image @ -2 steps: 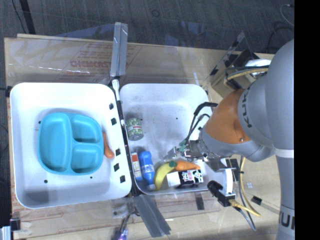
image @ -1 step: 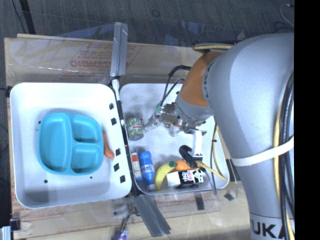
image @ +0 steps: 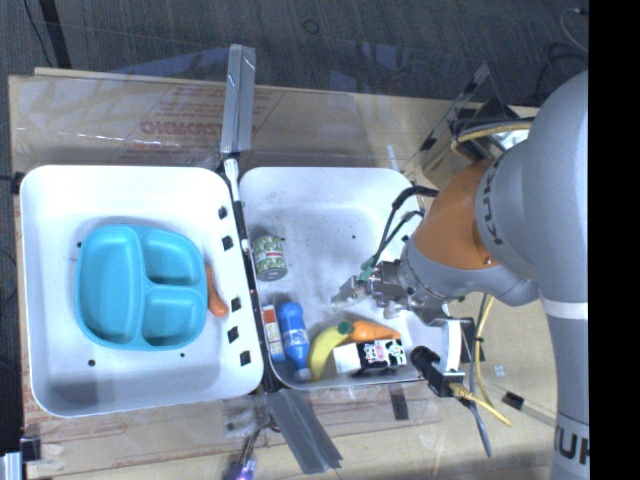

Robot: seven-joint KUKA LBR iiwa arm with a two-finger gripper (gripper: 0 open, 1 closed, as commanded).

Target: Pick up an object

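My gripper (image: 362,290) hangs low over the right bin (image: 320,193), on its right side, just above an orange carrot (image: 372,329). Its fingers are too small and blurred to read. Below the carrot lies a white and black box (image: 372,354). A yellow banana (image: 325,348) sits left of that box. A blue bottle (image: 293,332) and a thin red and white packet (image: 270,330) lie along the bin's left wall. A small green-labelled can (image: 268,256) rests higher up near that wall.
The left bin (image: 60,368) holds a blue divided plate (image: 142,285) with an orange item (image: 214,295) at its right edge. A grey divider bar (image: 236,108) runs between the bins. My arm's orange band (image: 455,223) and grey body cover the right bin's right rim.
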